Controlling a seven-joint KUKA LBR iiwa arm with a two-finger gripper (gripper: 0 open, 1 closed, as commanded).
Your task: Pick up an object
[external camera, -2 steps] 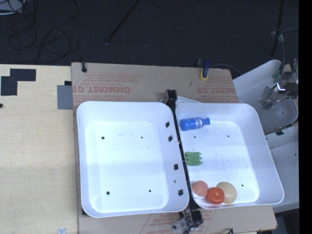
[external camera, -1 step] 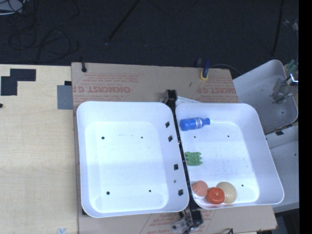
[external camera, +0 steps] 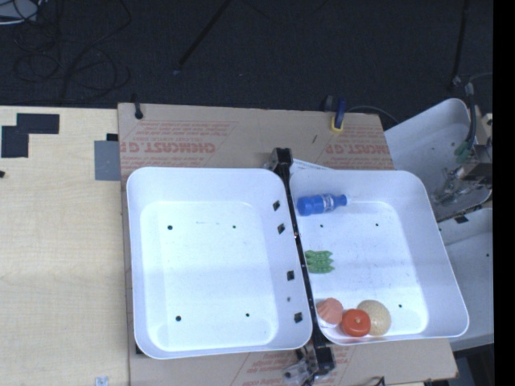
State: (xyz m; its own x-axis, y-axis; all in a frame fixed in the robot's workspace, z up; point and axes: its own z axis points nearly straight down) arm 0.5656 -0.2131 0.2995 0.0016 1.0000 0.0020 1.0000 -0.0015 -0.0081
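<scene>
The right bin holds several items. A blue bottle lies on its side near the bin's far left corner. A small green object rests by the left wall, midway down. In the near left corner sit a pink piece, a red round object and a beige round object, touching one another. My arm's grey body sits outside the bin at the right edge of the view, and the gripper is a dark, unclear shape beyond the bin's right rim, away from all the objects.
The left bin lies beside the right one, joined by a black divider with clips. Both rest on a cardboard sheet on the wooden bench. A blue-and-yellow clamp stands at the cardboard's far edge.
</scene>
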